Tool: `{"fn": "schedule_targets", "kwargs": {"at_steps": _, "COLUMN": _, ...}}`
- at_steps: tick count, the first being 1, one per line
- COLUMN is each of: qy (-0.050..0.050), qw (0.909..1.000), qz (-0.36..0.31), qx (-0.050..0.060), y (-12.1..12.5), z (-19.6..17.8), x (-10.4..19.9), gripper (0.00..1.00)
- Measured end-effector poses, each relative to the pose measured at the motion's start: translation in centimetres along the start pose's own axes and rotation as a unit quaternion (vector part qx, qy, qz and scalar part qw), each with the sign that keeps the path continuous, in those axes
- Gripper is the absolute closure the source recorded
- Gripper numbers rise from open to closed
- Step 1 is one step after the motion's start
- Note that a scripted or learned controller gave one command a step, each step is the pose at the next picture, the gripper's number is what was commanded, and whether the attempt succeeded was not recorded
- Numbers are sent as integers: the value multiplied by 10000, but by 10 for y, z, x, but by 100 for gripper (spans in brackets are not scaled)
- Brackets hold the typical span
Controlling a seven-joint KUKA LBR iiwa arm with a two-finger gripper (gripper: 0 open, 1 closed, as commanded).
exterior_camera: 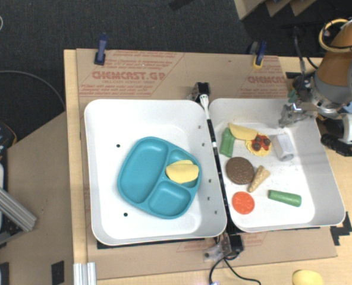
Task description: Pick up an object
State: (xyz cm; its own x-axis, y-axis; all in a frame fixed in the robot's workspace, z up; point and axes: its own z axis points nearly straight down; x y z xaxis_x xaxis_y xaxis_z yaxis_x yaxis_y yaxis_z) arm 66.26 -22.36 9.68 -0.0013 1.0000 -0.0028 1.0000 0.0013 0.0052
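The right bin [319, 177] holds several toy foods: a green block [226, 142], a yellow wedge [242, 132], a red-topped pizza slice [260, 144], a pale grey cylinder [283, 147], a brown cookie [239, 170], a tan cone [257, 178], an orange-red disc [243, 202] and a green cucumber [284, 198]. In the left bin [104, 159], a yellow lemon-like piece [182, 171] lies on a teal divided plate [146, 177]. My gripper [289, 113] hangs over the right bin's far right corner, just above and behind the grey cylinder, with nothing visibly held.
The arm's orange band and grey wrist [336, 70] stand at the right edge, with black cables beside them. A black divider clip [203, 91] sits between the bins at the back. A yellow object [307, 276] lies outside the bins at the bottom right.
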Motion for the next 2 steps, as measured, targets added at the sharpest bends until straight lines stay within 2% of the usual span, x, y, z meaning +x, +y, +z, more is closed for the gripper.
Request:
{"fn": "schedule_targets", "kwargs": {"at_steps": 1, "qy": -26, "qw": 10000, "qz": -4, "qx": -82, "y": 8, "z": -168, "x": 0, "gripper": 100}}
{"fn": "schedule_targets", "kwargs": {"at_steps": 2, "qy": 31, "qw": 10000, "qz": 7, "qx": 77, "y": 0, "z": 21, "x": 1, "gripper": 100}}
